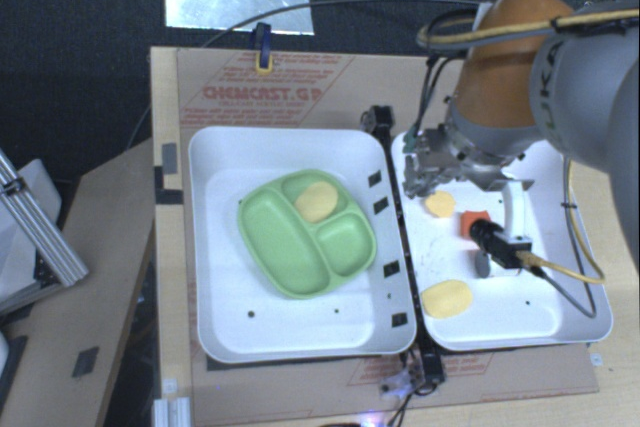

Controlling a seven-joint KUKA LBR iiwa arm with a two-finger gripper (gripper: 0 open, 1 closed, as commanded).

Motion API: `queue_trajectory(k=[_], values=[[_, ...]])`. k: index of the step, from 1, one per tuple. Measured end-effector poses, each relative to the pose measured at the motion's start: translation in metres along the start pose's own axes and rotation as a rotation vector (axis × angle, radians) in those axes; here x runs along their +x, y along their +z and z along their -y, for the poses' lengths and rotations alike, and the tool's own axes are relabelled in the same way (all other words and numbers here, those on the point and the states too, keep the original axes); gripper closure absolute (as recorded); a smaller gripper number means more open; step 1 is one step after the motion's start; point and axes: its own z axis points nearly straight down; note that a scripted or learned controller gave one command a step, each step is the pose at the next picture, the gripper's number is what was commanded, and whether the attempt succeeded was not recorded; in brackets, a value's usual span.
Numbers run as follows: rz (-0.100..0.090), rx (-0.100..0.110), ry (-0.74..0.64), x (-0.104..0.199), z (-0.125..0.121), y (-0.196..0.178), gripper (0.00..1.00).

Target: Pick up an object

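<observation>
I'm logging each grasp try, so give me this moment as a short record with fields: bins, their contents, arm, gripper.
left bin: green tray with three compartments; a yellow piece lies in its upper compartment
right bin: small yellow piece near the top, larger yellow piece near the bottom, orange piece between them, further right
arm: reaches in from the right, over the right bin
gripper: above the right bin's upper left, close to the small yellow piece; finger state unclear
held: nothing seen between the fingers

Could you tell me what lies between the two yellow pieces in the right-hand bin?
In the camera view, bare white bin floor separates the upper yellow piece from the lower yellow piece; nothing lies between them.
</observation>
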Motion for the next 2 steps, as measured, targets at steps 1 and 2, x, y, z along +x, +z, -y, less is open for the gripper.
queue_trajectory(k=[1, 2], values=[[-0.001, 0.000, -0.001, 0.049, 0.009, -0.009, 1.00], [-0.001, 0.001, 0.000, 0.091, 0.024, -0.008, 1.00]])
